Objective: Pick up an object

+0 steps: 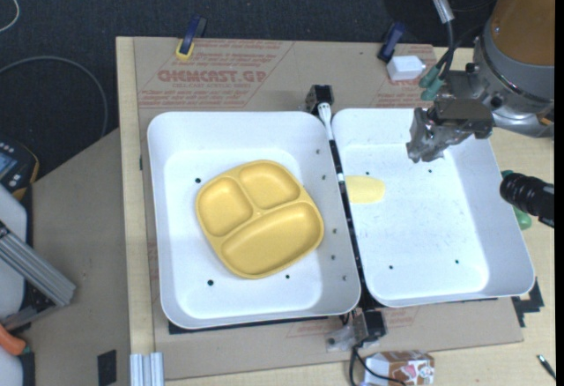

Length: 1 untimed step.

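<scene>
A yellow divided plate (259, 218) with three compartments lies in the left bin (172, 142). A small pale yellow object (365, 189) lies at the left side of the right bin (476, 274), close to the wall between the bins. My gripper (426, 151) hangs over the back part of the right bin, to the right of and behind the pale yellow object, apart from it. Nothing shows between its fingers.
The two bins sit side by side on a cardboard sheet (229, 67). A blue and yellow clamp (188, 38) and a white block (405, 68) sit at the sheet's back edge. A black clip (319, 99) stands between the bins at the back.
</scene>
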Tool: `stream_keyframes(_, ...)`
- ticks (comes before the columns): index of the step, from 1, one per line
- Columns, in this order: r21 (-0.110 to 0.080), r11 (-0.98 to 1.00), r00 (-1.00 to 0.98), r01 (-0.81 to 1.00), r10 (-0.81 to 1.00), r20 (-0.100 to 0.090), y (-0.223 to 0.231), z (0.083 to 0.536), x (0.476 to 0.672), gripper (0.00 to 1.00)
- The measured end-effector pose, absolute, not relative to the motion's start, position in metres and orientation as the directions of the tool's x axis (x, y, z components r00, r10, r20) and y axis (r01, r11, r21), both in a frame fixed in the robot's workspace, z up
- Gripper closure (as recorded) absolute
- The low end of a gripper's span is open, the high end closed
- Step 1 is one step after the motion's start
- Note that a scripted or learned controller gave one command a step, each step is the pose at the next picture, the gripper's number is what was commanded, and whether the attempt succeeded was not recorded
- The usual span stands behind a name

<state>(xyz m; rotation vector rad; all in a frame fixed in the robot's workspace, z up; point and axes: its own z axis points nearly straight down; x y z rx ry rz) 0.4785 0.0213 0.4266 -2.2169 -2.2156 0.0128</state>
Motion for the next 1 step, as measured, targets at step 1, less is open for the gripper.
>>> stream_keyframes(1,-0.004,0.005,-0.005,1.0,1.0,0.0,0.0609,0.4221,0.479,1.0)
